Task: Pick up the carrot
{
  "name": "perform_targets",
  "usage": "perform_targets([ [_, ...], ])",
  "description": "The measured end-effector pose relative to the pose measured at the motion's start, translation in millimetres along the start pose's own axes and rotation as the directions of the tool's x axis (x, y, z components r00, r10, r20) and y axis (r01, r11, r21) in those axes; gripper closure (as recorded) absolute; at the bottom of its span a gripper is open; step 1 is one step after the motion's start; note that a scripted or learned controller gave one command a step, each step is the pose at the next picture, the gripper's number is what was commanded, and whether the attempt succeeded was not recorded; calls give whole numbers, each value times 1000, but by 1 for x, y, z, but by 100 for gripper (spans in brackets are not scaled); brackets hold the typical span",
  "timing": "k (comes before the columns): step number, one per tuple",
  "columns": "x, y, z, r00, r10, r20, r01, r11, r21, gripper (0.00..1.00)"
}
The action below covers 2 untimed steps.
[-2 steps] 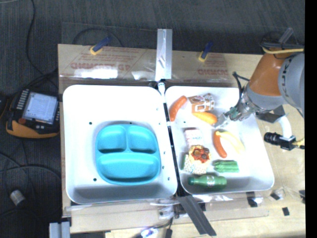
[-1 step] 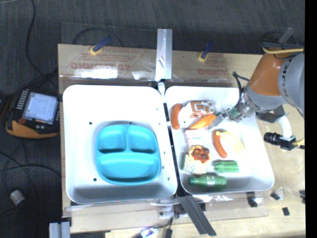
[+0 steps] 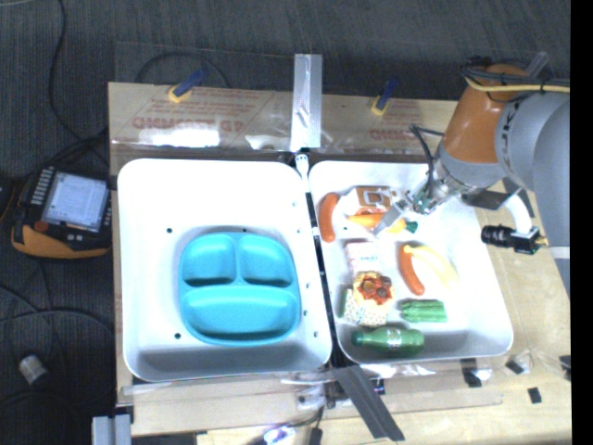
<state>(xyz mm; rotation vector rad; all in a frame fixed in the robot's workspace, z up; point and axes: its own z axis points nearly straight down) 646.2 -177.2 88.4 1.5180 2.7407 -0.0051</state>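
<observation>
Counter (image 3: 130, 109) carries two white bins. Left bin (image 3: 148, 202) holds a blue divided tray (image 3: 241, 286). Right bin (image 3: 482, 304) holds the food items — arm (image 3: 519, 137) reaches in from the right, end effector (image 3: 419, 200) low over the bin's upper middle, just beside a packet (image 3: 371, 197). End effector state: cannot tell. Carrot (image 3: 410, 269) lies mid-bin, touching a yellow banana (image 3: 435, 262) — apart from the end effector. Green bottle (image 3: 389, 339) sits at the near edge.

Orange carrot (image 3: 410, 269), flat in right bin
</observation>
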Motion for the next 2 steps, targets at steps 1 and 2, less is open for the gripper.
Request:
perform_targets([
  [1, 3, -3, -6, 1000, -2, -18, 2, 1000, 17, 100],
  [2, 27, 45, -117, 999, 53, -9, -53, 999, 4, 100],
])
